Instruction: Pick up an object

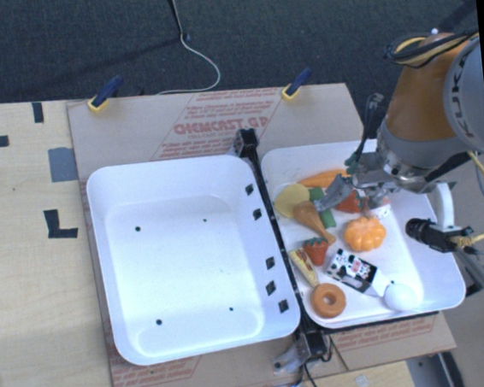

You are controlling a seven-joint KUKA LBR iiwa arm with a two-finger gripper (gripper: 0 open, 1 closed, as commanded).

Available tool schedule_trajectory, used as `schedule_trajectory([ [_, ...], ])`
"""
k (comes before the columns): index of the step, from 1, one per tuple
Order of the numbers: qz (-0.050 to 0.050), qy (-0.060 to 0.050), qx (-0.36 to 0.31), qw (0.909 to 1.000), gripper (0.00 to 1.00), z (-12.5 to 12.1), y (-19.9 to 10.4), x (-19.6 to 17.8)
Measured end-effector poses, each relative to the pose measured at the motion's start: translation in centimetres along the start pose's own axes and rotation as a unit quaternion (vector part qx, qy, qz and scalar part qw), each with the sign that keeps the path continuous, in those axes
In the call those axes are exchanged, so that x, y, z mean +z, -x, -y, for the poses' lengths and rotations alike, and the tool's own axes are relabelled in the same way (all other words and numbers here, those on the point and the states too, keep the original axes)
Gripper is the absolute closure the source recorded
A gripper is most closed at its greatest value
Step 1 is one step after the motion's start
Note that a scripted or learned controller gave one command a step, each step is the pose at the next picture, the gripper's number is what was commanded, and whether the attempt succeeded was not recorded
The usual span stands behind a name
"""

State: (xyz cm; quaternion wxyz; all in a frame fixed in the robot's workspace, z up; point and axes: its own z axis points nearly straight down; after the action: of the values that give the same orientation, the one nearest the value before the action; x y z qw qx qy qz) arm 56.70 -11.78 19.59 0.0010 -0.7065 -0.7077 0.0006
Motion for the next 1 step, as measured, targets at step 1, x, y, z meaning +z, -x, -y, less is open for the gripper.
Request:
schedule_trajectory([
  [1,0.000,-0.003,0.001,1.0000,0.00,3.53,0.37,11.78],
])
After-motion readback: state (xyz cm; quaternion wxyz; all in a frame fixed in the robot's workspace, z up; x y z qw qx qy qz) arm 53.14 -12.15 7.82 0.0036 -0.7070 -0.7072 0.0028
